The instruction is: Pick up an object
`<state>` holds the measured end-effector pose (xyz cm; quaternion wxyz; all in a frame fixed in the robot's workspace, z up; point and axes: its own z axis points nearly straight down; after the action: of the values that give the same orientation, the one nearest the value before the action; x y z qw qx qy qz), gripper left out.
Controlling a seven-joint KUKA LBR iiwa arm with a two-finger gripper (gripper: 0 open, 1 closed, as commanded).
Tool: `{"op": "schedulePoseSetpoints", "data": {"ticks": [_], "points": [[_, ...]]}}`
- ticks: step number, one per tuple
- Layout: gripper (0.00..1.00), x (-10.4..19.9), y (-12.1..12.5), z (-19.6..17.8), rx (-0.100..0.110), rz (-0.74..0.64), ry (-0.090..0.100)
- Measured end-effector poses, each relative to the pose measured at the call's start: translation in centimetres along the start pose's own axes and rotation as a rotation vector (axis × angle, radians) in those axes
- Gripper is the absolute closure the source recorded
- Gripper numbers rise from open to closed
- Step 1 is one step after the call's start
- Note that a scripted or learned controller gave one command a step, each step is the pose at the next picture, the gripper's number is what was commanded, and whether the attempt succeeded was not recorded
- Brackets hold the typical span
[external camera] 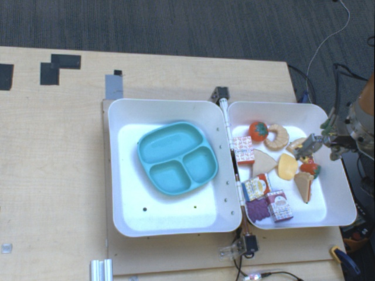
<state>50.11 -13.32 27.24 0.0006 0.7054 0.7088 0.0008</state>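
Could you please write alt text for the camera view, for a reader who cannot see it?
A robot arm's tool reaches from the right into the right bin, over a pile of toy food including a tomato, a doughnut and small cartons. The left bin holds a blue divided plate.

A single fixed camera looks down at a slant from above the pale wooden bench (53,157), far enough back to take in both shallow white plastic bins (170,227) whole. Dark grey carpet (176,10) fills the frame beyond the bench's far edge. The grey arm (363,122) enters right of the bins.
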Motion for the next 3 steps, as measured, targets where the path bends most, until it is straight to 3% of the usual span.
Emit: {"op": "schedulePoseSetpoints", "data": {"ticks": [1,2,3], "points": [[0.0,-1.5,-0.8,11.8,0.003,0.003,0.0],[0.0,1.3,-1.1,17.5,-0.008,0.004,-0.003],[1.0,1.4,-1.0,16.5,-0.009,0.002,-0.001]]}}
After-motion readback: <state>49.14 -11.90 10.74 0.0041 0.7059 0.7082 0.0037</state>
